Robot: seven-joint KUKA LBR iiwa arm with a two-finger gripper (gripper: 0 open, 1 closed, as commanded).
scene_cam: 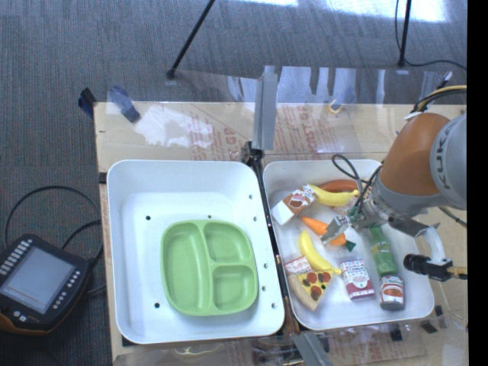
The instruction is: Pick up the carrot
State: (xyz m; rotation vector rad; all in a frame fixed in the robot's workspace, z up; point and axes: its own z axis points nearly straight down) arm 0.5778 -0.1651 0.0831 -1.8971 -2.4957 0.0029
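Two white bins sit side by side on the bench. The left bin (pixel 126 204) holds a green divided plate (pixel 209 266), well apart from the fingers and off to their left. In the right bin (pixel 423 300), starting at its left side, a small ketchup-style packet (pixel 300 199) lies up and left of the fingertips, and a slice of toy pizza (pixel 311 282) lies below and left of them. One banana (pixel 316 254) curves just below the fingers, and a second banana (pixel 333 196) lies just above them, with a reddish-orange piece (pixel 341 184) behind it. The carrot (pixel 314 225) lies directly left of the fingertips, its orange body pointing up-left and its green top toward the gripper (pixel 336 230). The gripper is low over the bin with its tips at the carrot's thick end; they appear slightly parted around that end, though the view is too small to be sure, so I cannot tell whether they are released or clenched. Below and right of the fingers stand a small red-and-white carton (pixel 354 279) and a can (pixel 392 292). A green bottle (pixel 381 251) lies just to their right, under the grey arm (pixel 423 166).
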